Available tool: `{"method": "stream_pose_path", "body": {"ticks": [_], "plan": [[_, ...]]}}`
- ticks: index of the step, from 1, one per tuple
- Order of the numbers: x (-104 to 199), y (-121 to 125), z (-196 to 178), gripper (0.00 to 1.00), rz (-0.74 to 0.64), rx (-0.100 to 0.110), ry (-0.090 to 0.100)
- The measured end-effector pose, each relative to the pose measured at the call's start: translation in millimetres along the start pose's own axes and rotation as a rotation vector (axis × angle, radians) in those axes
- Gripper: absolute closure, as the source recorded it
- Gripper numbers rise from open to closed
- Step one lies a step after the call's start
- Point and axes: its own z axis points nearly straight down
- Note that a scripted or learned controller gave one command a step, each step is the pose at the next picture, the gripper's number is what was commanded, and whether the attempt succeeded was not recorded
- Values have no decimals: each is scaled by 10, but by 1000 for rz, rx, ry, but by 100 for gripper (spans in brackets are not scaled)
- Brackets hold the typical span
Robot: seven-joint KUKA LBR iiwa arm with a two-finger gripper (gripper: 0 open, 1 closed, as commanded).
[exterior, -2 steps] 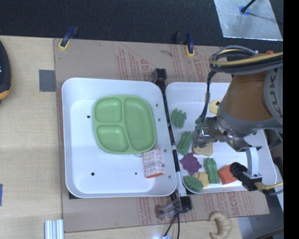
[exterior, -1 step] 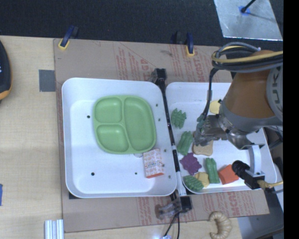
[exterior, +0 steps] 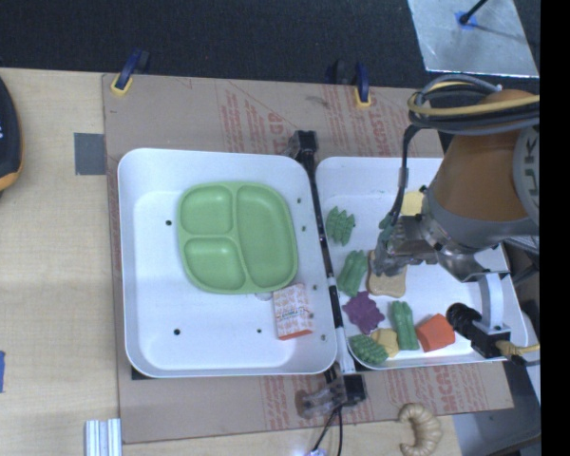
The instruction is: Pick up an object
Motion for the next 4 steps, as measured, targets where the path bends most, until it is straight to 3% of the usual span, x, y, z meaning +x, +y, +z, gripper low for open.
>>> {"method": "stream_pose_path", "body": {"ticks": [2, 3, 4], "plan": [[-9, 1, -201, 100, -7, 3, -1], [-8, 0, -196, 0, -7, 4, -1], [-351, 278, 218, 0, 5, -5, -1]]}}
